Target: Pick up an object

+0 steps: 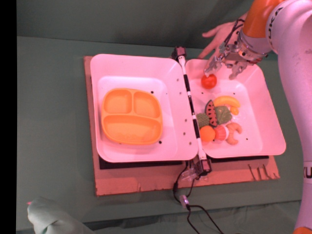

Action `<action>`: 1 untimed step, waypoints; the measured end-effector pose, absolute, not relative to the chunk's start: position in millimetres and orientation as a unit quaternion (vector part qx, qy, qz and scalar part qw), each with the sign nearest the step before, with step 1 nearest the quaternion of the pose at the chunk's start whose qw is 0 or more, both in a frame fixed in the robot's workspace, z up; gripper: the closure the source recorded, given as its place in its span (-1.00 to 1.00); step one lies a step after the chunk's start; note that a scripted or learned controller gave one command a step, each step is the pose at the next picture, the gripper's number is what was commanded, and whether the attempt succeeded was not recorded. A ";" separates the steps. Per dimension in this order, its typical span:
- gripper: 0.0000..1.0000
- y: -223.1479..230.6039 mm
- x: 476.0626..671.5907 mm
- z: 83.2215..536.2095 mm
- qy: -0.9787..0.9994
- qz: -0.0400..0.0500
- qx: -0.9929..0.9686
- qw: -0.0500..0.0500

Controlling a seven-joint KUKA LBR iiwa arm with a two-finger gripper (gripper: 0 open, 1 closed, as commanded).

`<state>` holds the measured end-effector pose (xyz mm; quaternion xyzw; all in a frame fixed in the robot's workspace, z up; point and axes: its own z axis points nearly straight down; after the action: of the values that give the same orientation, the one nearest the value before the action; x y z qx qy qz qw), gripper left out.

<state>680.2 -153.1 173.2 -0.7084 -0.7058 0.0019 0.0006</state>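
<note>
My gripper (223, 71) hangs over the far left corner of the right bin (265, 106), open, with nothing between its fingers. One fingertip (210, 70) is just above a red tomato (209, 81) that lies on the bin floor; I cannot tell if they touch. Nearer the front lie a yellow banana (227, 101), a watermelon slice (210, 112), a green leaf (223, 114), an orange ball (207, 133), a pink-and-white piece (221, 132) and a tan curved piece (234, 133), packed close together.
The left bin (136, 67) holds an orange divided plate (131, 116). A black-and-white rod (191, 106) runs along the seam between the bins, with cables (187, 204) trailing off the front. The right half of the right bin floor is bare.
</note>
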 end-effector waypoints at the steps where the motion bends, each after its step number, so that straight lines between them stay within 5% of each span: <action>1: -1.00 -152.6 686.7 130.7 -0.706 0.002 -0.708 0.000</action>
<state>686.7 -152.6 130.7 -0.7078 -0.7064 0.0015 0.0002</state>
